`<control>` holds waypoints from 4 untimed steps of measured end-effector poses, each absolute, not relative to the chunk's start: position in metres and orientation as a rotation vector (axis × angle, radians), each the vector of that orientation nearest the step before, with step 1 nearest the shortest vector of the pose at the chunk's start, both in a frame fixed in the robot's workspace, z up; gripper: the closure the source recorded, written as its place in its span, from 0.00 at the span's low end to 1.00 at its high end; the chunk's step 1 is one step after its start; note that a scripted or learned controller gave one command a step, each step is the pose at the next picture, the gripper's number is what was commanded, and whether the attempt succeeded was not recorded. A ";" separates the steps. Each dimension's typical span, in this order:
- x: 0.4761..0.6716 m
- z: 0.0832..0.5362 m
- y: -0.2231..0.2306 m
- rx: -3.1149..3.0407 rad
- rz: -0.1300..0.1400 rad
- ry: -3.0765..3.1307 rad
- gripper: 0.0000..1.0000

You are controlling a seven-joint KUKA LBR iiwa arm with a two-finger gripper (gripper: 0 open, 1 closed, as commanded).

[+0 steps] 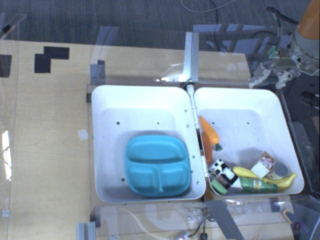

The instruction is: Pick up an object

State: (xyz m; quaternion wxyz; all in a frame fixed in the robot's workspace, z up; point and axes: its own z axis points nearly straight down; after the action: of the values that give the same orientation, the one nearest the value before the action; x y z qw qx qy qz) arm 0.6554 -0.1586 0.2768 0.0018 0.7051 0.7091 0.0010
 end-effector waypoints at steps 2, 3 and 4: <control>0.607 0.209 -0.106 2.163 0.004 2.274 0.00; 0.610 0.114 -0.086 1.966 0.024 2.425 0.00; 0.568 0.102 -0.101 2.012 0.040 2.361 0.00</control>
State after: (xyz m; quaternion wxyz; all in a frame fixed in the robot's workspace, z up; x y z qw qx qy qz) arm 0.5679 -0.1013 0.1025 0.0197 0.6485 0.7609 0.0129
